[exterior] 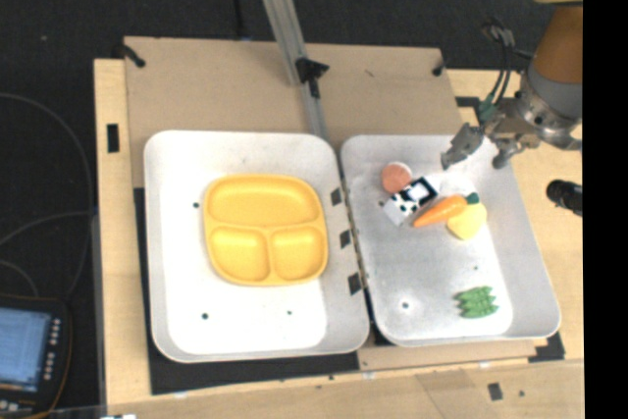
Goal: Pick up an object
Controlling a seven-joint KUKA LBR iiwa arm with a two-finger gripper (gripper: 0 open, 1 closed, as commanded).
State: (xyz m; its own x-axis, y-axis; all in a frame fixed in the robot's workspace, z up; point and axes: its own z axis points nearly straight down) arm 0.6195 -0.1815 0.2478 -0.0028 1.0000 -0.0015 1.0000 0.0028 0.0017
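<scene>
In the right bin (510,260) lie a round pinkish-red ball (396,177), a black-and-white block (410,199), an orange carrot (441,210), a yellow lemon-like piece (467,222) and a green pea-pod piece (477,302). My gripper (484,148) hangs over the bin's far right corner, above and to the right of the carrot. Its two fingers (459,149) are spread apart with nothing between them.
The left bin (177,309) holds a yellow three-compartment tray (265,229). A metal pole (280,10) rises from behind the bins at the centre. The arm's orange band (559,44) and grey wrist enter from the right edge.
</scene>
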